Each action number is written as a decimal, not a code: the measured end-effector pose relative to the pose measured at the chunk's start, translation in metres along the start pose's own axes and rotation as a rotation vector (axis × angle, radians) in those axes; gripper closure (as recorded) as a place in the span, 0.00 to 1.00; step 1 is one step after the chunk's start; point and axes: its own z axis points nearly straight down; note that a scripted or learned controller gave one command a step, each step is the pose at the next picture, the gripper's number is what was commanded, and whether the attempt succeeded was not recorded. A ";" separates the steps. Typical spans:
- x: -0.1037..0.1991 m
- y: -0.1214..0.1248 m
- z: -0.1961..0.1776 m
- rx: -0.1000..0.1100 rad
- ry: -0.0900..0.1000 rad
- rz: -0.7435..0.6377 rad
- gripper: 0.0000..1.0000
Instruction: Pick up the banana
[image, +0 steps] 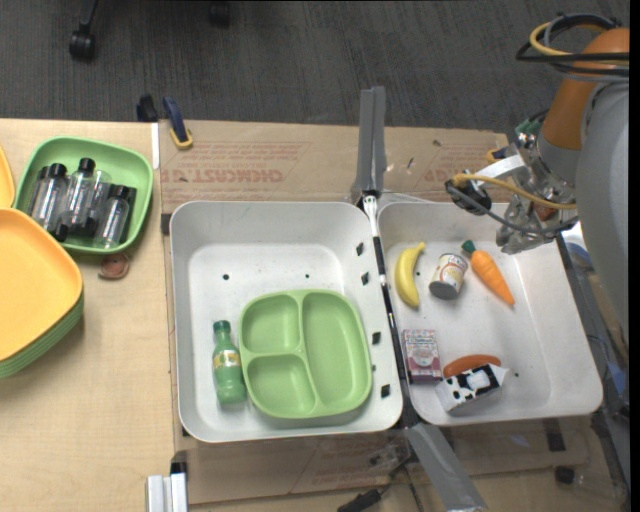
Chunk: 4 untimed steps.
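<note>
gripper (520, 235) hangs over the right bin's (560, 380) far right corner; banana (408, 275) lies apart to its left.
whether the gripper is open or holds anything i cannot tell. the carrot (491, 276) is just below-left of it, a can (449, 275) between carrot and banana. further left, the left bin (200, 240) holds a green tray (305, 352) and bottle (228, 362).

Right white plastic bin (560, 390) holds curved yellow banana (408, 275) at left, small can (449, 276) beside it, orange carrot (491, 276) right; green divided tray (304, 352) in left white bin (200, 250).
</note>
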 end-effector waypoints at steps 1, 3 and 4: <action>0.001 0.069 0.064 0.000 0.001 -0.080 1.00; 0.002 0.094 0.036 0.000 -0.001 -0.005 1.00; -0.011 0.093 -0.003 0.000 0.003 -0.005 1.00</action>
